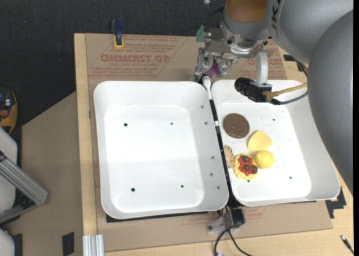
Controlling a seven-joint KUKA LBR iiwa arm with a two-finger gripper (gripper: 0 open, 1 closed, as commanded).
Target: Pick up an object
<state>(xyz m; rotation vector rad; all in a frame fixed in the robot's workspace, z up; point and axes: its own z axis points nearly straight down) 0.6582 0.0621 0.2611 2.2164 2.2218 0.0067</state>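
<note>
My gripper (208, 73) hangs over the back edge of the bench, just above the seam between the two bins. A small purple thing (212, 69) shows between its fingers, lifted off the bin floor, and the fingers are shut on it. In the right bin (291, 137) lie a brown round disc (236, 125), a pale yellow piece (259, 140), a yellow ball-like piece (264, 159) and a red and yellow toy (245, 166), all grouped near the bin's left side, in front of the gripper.
The left bin (106, 137) sits beside the right one, and their rims meet in a dark seam (216, 131). A blue and yellow clamp (118, 33) stands on the cardboard at the back left. The big grey arm covers the right side.
</note>
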